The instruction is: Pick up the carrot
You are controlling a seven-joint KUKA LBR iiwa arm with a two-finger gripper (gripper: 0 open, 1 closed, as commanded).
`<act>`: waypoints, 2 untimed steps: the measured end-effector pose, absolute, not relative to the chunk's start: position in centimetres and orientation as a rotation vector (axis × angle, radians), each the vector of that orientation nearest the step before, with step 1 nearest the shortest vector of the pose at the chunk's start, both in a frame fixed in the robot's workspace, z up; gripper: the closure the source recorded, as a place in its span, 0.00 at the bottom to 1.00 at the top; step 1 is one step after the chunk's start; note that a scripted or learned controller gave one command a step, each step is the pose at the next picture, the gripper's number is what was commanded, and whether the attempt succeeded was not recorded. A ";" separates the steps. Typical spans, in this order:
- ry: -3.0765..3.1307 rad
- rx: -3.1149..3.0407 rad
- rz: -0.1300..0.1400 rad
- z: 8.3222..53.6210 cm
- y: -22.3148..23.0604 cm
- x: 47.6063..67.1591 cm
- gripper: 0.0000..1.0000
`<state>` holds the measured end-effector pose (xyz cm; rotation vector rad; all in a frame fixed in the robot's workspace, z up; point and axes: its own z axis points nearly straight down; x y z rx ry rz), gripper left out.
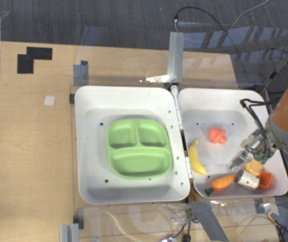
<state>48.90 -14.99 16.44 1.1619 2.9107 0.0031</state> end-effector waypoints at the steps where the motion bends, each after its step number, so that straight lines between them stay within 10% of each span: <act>1: 3.062 0.622 0.002 9.1 -14.9 49.2 0.00; 2: 3.052 0.627 0.004 10.3 -14.8 49.6 1.00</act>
